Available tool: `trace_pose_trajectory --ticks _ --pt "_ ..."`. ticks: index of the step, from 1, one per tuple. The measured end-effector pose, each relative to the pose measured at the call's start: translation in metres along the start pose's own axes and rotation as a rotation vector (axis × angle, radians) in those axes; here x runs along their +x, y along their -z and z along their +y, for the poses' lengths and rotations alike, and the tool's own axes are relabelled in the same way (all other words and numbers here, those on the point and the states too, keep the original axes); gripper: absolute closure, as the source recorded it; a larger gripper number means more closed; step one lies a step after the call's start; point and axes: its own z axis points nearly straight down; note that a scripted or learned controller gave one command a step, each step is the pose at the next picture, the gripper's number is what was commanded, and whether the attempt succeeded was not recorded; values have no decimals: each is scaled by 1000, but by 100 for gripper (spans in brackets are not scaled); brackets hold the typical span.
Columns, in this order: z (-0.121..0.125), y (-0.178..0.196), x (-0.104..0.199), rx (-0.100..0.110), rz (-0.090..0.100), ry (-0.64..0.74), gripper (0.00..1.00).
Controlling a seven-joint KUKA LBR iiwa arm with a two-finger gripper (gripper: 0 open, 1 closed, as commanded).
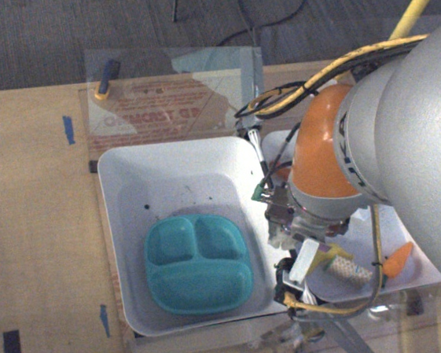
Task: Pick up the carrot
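Observation:
The orange carrot lies near the front right of the right bin, its thin end toward the front left. The grey arm with its orange band covers most of that bin. My gripper hangs under the wrist over the bin's left part, to the left of the carrot and apart from it. The wrist hides what is directly below the gripper.
A teal divided plate lies in the left bin. A yellow piece and a pale speckled piece lie in the right bin between the gripper and the carrot. The wall between the bins runs just left of the gripper.

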Motion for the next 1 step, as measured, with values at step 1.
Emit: trace_pose_trajectory --ticks 1 --pt "-22 -11 47 -2 0 -154 100"
